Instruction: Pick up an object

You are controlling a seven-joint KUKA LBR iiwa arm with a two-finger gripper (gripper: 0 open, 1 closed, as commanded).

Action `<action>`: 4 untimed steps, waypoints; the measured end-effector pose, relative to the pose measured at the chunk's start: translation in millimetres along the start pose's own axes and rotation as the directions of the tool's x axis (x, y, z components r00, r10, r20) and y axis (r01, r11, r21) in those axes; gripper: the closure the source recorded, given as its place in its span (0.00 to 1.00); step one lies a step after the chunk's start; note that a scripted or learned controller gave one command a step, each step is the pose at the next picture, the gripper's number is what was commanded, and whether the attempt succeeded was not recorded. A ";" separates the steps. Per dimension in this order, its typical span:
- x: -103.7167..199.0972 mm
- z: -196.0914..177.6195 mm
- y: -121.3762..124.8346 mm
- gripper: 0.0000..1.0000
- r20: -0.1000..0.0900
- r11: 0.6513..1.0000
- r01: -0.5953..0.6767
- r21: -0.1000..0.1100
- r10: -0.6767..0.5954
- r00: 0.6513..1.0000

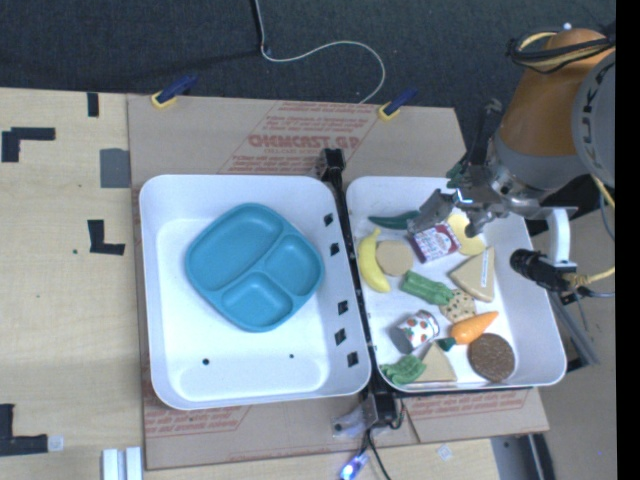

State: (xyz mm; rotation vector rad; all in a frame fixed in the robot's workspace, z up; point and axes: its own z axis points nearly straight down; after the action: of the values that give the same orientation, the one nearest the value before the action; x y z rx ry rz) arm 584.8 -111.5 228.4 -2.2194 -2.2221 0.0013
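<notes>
So the two shallow white bins sat side by side on the cardboard-covered bench. The left white bin [165,268] had just one thing in it, a light blue plastic divided plate [254,266], lying flat and a bit toward the far side.

The right white bin [545,353] was where all the clutter was. A yellow banana [371,264] lay along its left wall, just beside a pale round cracker-looking piece [394,258]. Near the middle there was a green pickle-shaped toy [427,289], and toward the front a small grey and white wrapped item [414,329], an orange carrot [470,327] and a brown round cookie-like disc [491,356]. A tan wedge [474,274] sat by the right side, with a small dotted cracker [458,305] just below it. A dark green pepper-like thing [396,220] lay at the far end.

The grey and orange arm came in from the right, and its two-finger gripper [452,208] was down over the far part of the right bin, right above a small purple and white packet [433,241]. It looked close to touching the packet, but honestly I couldn't tell if the gripper was clenched, released, or had anything in its grasp.
</notes>
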 end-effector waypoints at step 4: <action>105.8 -10.7 -101.4 1.00 -0.002 1.000 -0.001 0.003 0.001 1.000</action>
State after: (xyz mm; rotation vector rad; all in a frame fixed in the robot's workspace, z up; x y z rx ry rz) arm 483.3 -5.9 239.2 -2.2183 -2.2189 0.0025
